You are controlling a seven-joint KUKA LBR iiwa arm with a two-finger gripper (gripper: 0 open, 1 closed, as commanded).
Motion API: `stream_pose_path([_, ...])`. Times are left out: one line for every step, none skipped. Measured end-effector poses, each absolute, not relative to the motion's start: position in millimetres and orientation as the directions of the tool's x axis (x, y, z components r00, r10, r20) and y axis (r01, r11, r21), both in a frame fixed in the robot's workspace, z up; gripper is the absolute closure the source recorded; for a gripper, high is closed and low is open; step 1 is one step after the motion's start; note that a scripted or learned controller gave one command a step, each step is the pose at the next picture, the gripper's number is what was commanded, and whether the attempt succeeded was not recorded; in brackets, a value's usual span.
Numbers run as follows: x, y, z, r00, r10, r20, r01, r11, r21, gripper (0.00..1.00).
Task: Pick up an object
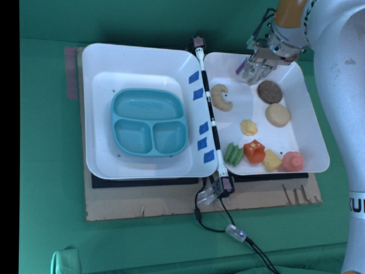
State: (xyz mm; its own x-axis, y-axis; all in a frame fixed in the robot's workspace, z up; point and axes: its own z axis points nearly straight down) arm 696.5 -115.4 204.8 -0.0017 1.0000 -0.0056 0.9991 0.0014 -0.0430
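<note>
Gripper [258, 73] hung over the upper part of the right bin [311, 104], in the frame's upper right. Whether it was released or clenched could not be told. Near it, just lower right, lay a brown cookie [270, 91]; a croissant [221, 96] lay to its lower left. Left bin [102, 61] held a teal divided plate [149, 121].

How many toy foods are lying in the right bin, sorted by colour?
Brown: 1, a round cookie
Tan: 2, a croissant and a round biscuit
Yellow: 2, a small piece and a wedge
Green: 1, beans
Orange-red: 1, a pepper
Pink: 1, a piece
Total: 8
</note>
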Motion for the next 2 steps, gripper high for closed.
stream_pose_path([696.5,-116.2,204.8,-0.001,1.000,-0.007,0.999,0.001,-0.043,0.00])
stream_pose_path([694.8,-115.1,186.1,-0.005,1.000,-0.004,0.999,0.004,-0.045,0.00])
